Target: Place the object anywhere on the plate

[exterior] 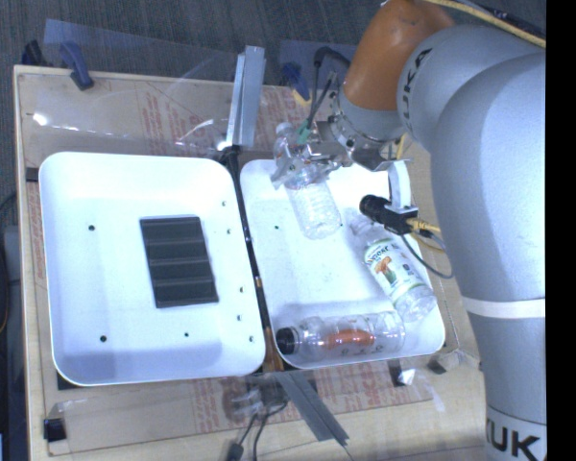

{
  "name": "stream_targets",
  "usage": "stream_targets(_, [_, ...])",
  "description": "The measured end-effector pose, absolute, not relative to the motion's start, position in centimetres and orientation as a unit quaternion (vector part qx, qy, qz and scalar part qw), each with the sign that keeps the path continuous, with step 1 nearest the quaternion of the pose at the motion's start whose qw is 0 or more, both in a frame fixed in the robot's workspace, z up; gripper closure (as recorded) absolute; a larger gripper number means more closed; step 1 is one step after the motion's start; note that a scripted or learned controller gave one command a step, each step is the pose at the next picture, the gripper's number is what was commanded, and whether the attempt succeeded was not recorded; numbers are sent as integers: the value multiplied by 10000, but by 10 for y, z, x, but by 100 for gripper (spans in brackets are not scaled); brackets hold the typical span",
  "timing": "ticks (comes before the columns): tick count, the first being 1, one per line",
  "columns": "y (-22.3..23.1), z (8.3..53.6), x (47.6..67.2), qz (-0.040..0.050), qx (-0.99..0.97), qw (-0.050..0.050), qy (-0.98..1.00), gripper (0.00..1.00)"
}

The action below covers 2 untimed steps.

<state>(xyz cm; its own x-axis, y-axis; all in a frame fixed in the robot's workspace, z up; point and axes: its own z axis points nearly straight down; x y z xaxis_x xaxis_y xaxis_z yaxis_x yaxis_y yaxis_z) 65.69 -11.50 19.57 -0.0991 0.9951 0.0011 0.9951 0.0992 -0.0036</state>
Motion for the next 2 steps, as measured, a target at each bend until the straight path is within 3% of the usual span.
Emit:
stream_targets(1, [-72,279,657,-2,-5922,-10,-8058,100])
stream_targets(2, [-15,289,649,6,-4653,5,-8851,100])
